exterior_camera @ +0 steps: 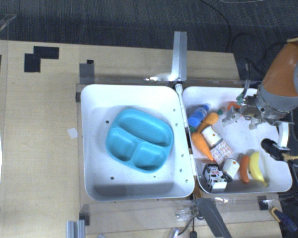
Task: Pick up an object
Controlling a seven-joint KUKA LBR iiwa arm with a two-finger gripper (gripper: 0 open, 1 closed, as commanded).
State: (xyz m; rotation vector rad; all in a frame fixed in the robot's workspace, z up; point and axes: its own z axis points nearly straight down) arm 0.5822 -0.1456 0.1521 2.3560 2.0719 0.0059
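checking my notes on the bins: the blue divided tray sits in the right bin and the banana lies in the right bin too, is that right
Not quite. The camera view shows the blue divided tray in the left bin, not the right one. The banana does lie in the right bin, near its front corner.

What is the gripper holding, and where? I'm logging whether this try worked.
Cannot be told: the gripper hangs over the right bin, with nothing visible between its fingers.

Blue tray (139,142) crowds the left bin (92,148); right bin's (283,180) far-right floor lies open
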